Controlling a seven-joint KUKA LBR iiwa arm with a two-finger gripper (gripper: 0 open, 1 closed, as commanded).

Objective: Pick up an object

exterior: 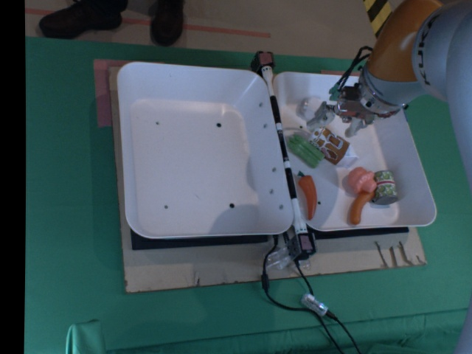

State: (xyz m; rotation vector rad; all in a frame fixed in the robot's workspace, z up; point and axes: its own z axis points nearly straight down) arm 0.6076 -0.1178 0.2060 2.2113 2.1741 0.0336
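Note:
My gripper [338, 122] hangs over the back of the right bin [413, 198], open, with nothing between its fingers [322, 114]. Just below it lies a brown and white packet [334, 145] with a green item [302, 150] against its left side. A small white object [306, 108] sits to the gripper's left. Nearer the front are an orange carrot [307, 195], a pink piece [359, 178] resting on an orange stick [358, 207], and a small green-brown can [385, 186].
The left bin [147, 94] sits beside the right one, with a black and white divider bar [284, 161] between them. Cables [310, 301] trail over the green cloth in front. A person's shoes [110, 13] stand beyond the bench.

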